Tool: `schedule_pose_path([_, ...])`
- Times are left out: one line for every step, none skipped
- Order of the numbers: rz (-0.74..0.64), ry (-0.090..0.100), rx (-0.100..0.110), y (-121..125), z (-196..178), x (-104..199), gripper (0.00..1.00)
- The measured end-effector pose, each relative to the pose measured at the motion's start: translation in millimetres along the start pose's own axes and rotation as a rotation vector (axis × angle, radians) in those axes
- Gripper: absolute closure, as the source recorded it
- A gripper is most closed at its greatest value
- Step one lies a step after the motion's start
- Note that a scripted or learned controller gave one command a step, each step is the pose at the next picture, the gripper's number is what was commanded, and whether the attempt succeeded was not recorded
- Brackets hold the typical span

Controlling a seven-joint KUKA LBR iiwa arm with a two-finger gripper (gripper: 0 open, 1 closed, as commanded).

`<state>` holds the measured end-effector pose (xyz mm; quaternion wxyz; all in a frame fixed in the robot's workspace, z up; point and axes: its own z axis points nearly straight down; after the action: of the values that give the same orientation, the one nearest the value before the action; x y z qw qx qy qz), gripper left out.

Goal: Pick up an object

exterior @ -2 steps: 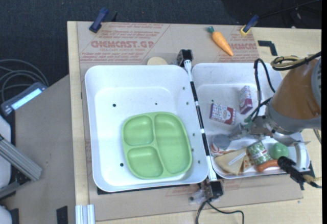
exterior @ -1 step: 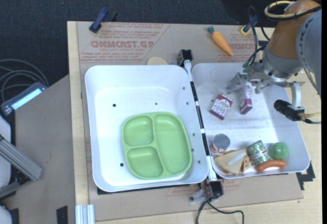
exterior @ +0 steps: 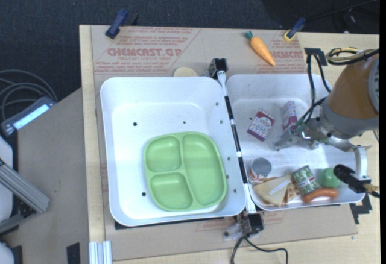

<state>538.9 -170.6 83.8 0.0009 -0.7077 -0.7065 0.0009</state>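
Observation:
My gripper (exterior: 292,138) hangs low over the middle of the right bin (exterior: 241,93), coming in from the right below the orange-banded wrist (exterior: 356,97). Right beside it, on its far side, lies a pinkish tube (exterior: 289,113). A dark red packet (exterior: 260,125) lies just to its left. Toward the front of this bin sit a grey disc (exterior: 260,167), a toy pizza slice (exterior: 273,189), a small green-labelled can (exterior: 304,179), a green ball (exterior: 330,177) and an orange-red sausage shape (exterior: 318,196). Nothing is visibly held.
The left bin (exterior: 120,106) holds a green divided plate (exterior: 183,170). A toy carrot (exterior: 262,50) lies on the bench behind the right bin. Blue clamps (exterior: 117,23) sit at the bench's back edge. A black cable (exterior: 313,85) runs along the arm.

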Motion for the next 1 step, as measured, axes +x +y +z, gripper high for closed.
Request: schedule_pose_path([-0.003,0.000,-0.005,61.0,-1.2,35.9,0.00])
